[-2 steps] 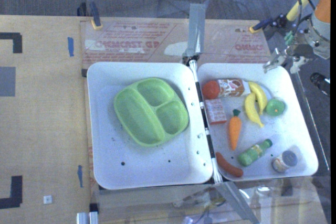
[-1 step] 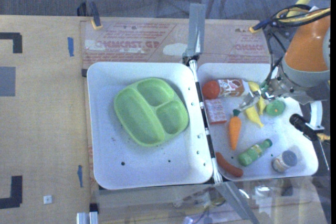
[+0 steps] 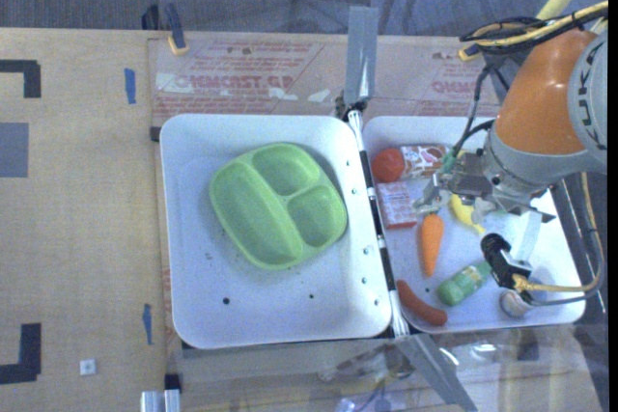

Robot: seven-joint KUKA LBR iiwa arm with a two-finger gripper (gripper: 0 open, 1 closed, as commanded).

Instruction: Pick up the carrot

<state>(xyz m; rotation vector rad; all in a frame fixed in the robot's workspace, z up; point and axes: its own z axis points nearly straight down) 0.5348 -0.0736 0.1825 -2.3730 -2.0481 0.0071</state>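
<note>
The carrot [image 3: 430, 244] is small and orange. It lies roughly upright in the middle of the right bin [image 3: 560, 256], its green top pointing to the far side. My gripper [image 3: 437, 195] hangs from the grey and orange wrist just beyond the carrot's top end, close above it. No object shows between the gripper's metal parts, and the carrot rests on the bin floor.
Around the carrot lie a red tomato [image 3: 388, 165], a red packet [image 3: 397, 205], a yellow banana [image 3: 465, 213], a green bottle [image 3: 462, 285], a red sausage [image 3: 422, 304] and a pale bulb [image 3: 513, 304]. The left bin [image 3: 193, 285] holds a green divided plate [image 3: 278, 204].
</note>
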